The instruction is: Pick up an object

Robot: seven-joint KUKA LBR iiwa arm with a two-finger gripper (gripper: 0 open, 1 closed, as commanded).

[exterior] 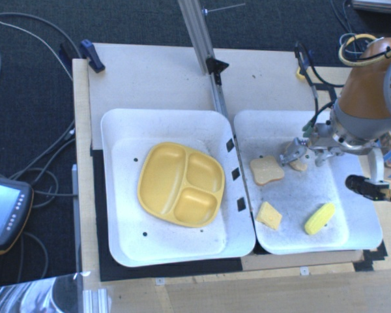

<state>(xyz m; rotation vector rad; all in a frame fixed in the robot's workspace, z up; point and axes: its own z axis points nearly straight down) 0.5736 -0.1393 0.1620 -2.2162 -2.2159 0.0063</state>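
Gripper (298,156) is seen low over the right bin (358,237), near its far-left part, with the grey arm (368,90) and orange band entering from the bench's right edge. Whether anything is clamped cannot be told; the metal tip is small and blurred. A pale, tan piece (300,165) is partly hidden just under the tip, and its shape cannot be made out.

Right bin, contents noted:
- bread-like slice (266,171), flat, just left of the gripper, near the bin's left wall
- yellow cheese-like wedge (270,216), toward the near-left corner
- corn cob (320,218), tilted, toward the near-right part, well apart from the wedge

Left bin (117,132): a yellow divided tray (180,184) is laid at its middle, turned at an angle to the walls.

Arm's upper part is cut off at the frame's right edge. A black part (368,187) juts over the right bin's right edge; its identity is unclear.
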